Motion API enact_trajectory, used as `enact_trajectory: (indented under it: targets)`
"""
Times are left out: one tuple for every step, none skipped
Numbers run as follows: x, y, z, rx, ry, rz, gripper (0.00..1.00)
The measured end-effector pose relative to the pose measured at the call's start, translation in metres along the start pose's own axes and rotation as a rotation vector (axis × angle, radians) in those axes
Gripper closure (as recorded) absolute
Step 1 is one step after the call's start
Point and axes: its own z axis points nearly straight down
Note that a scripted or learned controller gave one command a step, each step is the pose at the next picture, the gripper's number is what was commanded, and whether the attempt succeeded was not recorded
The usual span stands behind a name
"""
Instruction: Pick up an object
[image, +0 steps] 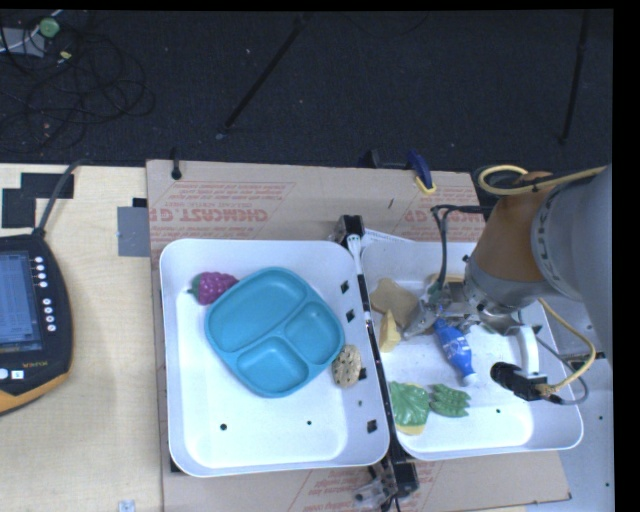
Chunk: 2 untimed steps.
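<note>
Hovering low over the right bin, the claw is placed just beside the upper end of the blue tube; the approach step is judged to be in hand. Claw state cannot be told, being hidden under the wrist. The tube is lying flat mid-bin, long axis running from upper left to lower right, with the lower end toward the green toy. A short descent and alignment across that axis is called for next.

Grey arm reaching in from right, orange-banded wrist bent down, gripper seemingly lowered, partly hidden
</note>
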Motion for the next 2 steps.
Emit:
enact_trajectory:
  targets:
    - [0.026,0.034,0.0,0.002,0.0,0.002,0.0]
    - [0.013,0.007,0.0,0.005,-0.001,0.006,0.0]
